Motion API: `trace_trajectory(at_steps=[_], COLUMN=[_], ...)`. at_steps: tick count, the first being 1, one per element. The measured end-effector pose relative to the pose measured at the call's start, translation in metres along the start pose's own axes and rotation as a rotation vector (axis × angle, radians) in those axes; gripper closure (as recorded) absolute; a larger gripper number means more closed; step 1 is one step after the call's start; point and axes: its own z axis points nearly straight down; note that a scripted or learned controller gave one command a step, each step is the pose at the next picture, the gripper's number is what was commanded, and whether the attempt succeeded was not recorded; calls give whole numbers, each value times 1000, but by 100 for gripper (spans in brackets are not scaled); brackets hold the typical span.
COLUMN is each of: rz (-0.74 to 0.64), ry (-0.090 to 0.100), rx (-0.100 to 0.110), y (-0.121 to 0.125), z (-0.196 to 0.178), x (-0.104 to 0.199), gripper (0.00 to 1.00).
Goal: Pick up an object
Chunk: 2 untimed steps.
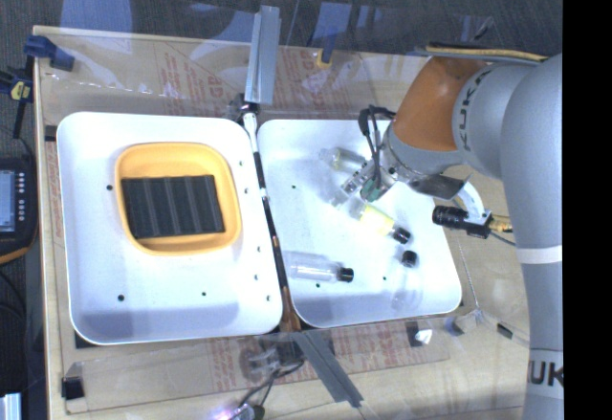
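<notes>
My gripper (364, 187) hangs low in the upper middle of the right white bin (287, 217), below the orange-banded wrist (430, 112). It is right over a clear, greenish tube (381, 218) with a black cap (402, 235), and touches or nearly touches the tube's upper end. Another clear piece (342, 159) lies just up and left of the gripper. A clear tube with a black cap (321, 271) lies near the bin's front. A small black cap (409, 258) sits apart at the right.
The left white bin (86, 294) holds a yellow tray (177, 160) with a black ribbed insert (175, 205). A metal bar (260, 55) stands behind the divide between the bins. A black cable connector (459, 218) juts from the arm at the right bin's edge.
</notes>
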Motion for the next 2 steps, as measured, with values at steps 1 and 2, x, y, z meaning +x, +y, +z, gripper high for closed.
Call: trace_trajectory(at_steps=[1,2], rz=[-65,-65], ry=[-3,-3], rx=[-2,-2], y=[36,36], z=[-2,-2], x=[-29,-29], gripper=[0,0])
